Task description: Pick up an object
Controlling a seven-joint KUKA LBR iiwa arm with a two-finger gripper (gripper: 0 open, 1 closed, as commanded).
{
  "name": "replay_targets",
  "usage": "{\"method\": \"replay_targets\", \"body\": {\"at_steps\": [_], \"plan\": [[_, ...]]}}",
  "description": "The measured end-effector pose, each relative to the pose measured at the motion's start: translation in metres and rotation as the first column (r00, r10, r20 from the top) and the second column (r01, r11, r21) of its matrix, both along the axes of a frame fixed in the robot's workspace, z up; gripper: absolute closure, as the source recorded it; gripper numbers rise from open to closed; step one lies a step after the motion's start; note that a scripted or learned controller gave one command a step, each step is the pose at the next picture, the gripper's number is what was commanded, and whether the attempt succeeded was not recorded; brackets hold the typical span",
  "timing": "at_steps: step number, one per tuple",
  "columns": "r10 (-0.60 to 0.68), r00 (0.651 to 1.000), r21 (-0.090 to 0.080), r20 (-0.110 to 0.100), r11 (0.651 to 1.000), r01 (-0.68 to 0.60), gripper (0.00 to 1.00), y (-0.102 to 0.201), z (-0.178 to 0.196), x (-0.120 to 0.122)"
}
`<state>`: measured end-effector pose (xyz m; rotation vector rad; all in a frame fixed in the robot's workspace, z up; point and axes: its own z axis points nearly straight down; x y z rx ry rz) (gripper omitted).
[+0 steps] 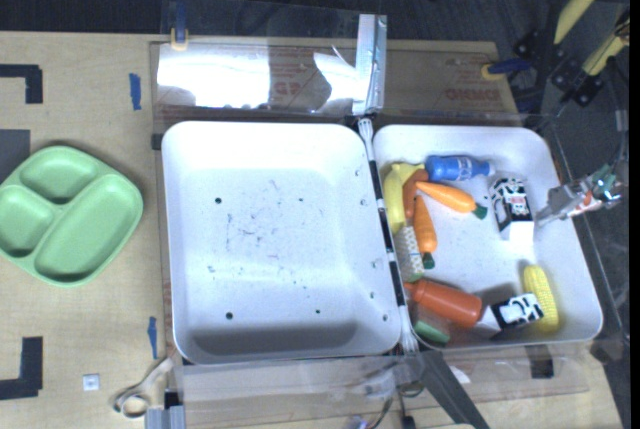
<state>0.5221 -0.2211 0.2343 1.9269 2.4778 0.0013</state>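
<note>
At the right edge of the right bin (pixel 545 152), just outside its rim, the pincer (pixel 582 197) shows as a small pale and orange-tipped shape against the dark floor; whether it is spread or pressed together I cannot tell. Nothing is seen between its tips. Nearest to it, just inside the rim to its left, stands a black-and-white cow toy (pixel 513 200) with a white block below it. Further left lie a blue bottle (pixel 457 167), a yellow banana (pixel 396 192), and two orange carrots, one lying across (pixel 447 197) and one pointing down the bin (pixel 425 227). A speckled tan piece (pixel 409 252) rests against the divider. Toward the near rim lie a red-orange cylinder (pixel 446 301) with a green item (pixel 431 328) just beneath it, a second black-and-white toy (pixel 518 311), and one yellow corn cob (pixel 541 290) touching that toy. All these sit well apart from the pincer except the first cow toy. The left bin (pixel 270 237) has scuffed marks on its floor. On the worktop (pixel 90 337) to the far left sits one green divided plate (pixel 65 214), and a clear plastic sheet (pixel 270 67) lies behind the bins.
</note>
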Motion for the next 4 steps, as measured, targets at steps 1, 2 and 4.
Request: {"method": "replay_targets", "body": {"at_steps": [1, 2, 4], "plan": [[-0.178, 0.984, 0.001, 0.000, 0.984, 0.178, 0.00, 0.022, -0.052, 0.052], [-0.134, 0.991, -0.004, 0.024, 0.991, 0.134, 0.00, 0.044, -0.117, 0.077], [-0.170, 0.985, 0.001, 0.040, 0.985, 0.170, 0.00, 0.031, -0.127, 0.080]]}}
